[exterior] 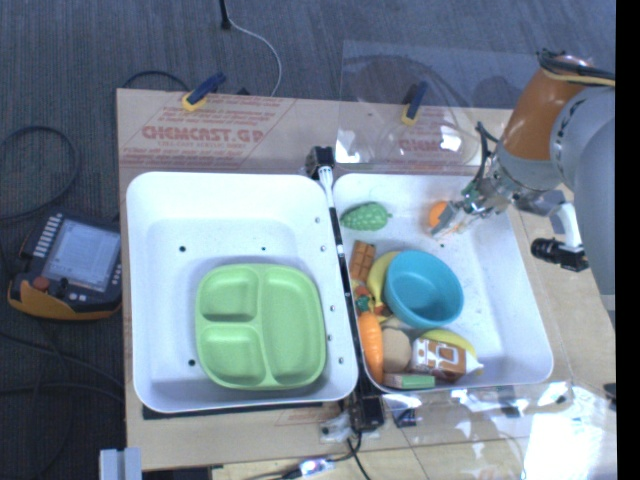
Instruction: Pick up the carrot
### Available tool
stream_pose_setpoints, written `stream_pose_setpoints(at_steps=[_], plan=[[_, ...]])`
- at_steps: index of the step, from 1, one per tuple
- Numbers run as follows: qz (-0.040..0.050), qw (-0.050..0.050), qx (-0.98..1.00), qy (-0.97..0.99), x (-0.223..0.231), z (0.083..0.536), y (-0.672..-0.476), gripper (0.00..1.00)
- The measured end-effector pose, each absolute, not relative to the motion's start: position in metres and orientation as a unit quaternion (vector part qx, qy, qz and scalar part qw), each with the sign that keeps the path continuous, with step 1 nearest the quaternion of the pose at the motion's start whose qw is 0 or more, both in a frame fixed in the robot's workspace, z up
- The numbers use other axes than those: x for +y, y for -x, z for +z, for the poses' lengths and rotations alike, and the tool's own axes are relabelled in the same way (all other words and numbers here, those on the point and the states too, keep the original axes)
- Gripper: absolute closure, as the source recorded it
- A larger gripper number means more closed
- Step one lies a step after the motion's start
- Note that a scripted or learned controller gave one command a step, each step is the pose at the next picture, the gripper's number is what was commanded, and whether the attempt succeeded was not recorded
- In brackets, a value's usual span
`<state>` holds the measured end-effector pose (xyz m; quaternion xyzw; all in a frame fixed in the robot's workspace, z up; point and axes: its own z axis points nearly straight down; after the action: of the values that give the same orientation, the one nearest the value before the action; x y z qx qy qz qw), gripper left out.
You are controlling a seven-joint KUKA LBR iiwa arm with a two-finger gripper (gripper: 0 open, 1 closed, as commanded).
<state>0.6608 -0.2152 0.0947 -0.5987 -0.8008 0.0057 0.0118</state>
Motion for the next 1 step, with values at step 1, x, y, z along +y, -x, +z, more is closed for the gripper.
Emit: stream_pose_setpoints(at_steps=[1], plan=[[-0.0009, -0.006, -0.79, 0.613, -0.1769, 0.092, -0.6095, 1.0]])
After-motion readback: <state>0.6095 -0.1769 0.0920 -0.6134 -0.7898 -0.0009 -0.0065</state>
